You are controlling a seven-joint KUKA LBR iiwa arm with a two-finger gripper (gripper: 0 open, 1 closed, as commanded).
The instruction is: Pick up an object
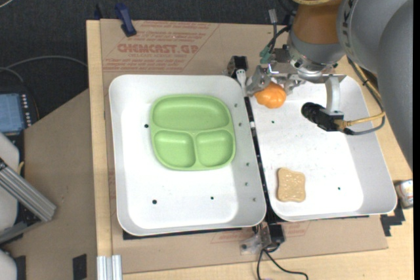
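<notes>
Tan cracker (291,185) in plain sight; orange fruit (270,98) half under gripper (274,80).

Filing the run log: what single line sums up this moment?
claw: over right bin's far-left corner | round orange fruit: just below claw | grasp: unclear

You can read one marking: red block lettering printed on the brown cardboard sheet (164,42) lying on the table beyond the left bin. The large line reads roughly "CHEMCAST G.P". Smaller red lines sit above and below it, but they are too fine for you to make out.
</notes>
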